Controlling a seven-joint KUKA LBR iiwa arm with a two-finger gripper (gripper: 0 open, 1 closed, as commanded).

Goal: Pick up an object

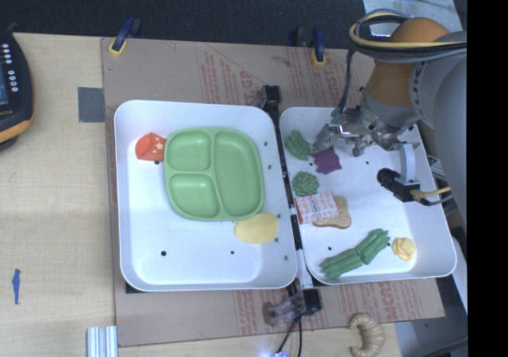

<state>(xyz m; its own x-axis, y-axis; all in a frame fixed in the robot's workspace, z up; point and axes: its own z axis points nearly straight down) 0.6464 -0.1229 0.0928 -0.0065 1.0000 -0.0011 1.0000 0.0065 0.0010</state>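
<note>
From above, my gripper (343, 135) hangs over the upper part of the right bin (432, 264). I cannot tell how it is set, or whether it holds anything. The purple piece (326, 161) lies just below and slightly left of it, the nearest thing to me, with the small green piece (298, 144) beside it toward the left bin (135, 260). The bean pod (355, 254) lies far off, its long axis slanting up to the right.
</note>
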